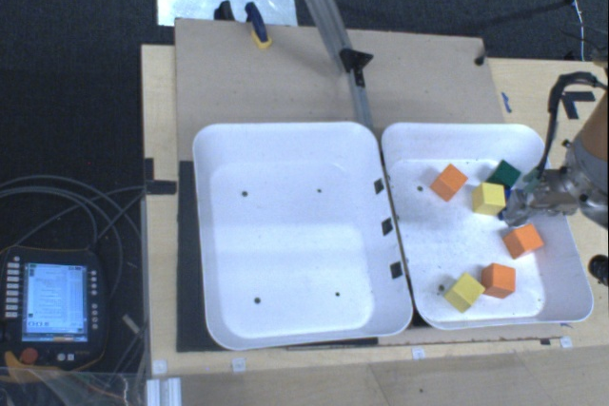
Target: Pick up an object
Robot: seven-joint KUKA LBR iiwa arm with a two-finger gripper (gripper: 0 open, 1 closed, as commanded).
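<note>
Six small blocks scattered in the right bin [416,153].
Orange block [449,182] nearest the bin's left wall, tilted; green block [504,173] and yellow block [489,198] touching toward its far right; second orange [522,241] just below them; third orange [499,280] and second yellow [465,292] paired near the front rim.

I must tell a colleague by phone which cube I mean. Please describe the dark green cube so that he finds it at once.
Start at the right white plastic bin, the one holding the coloured cubes. Go to its far right corner, near the gripper. There the dark green cube sits just behind a yellow cube; it is the only green one among orange and yellow cubes.
</note>
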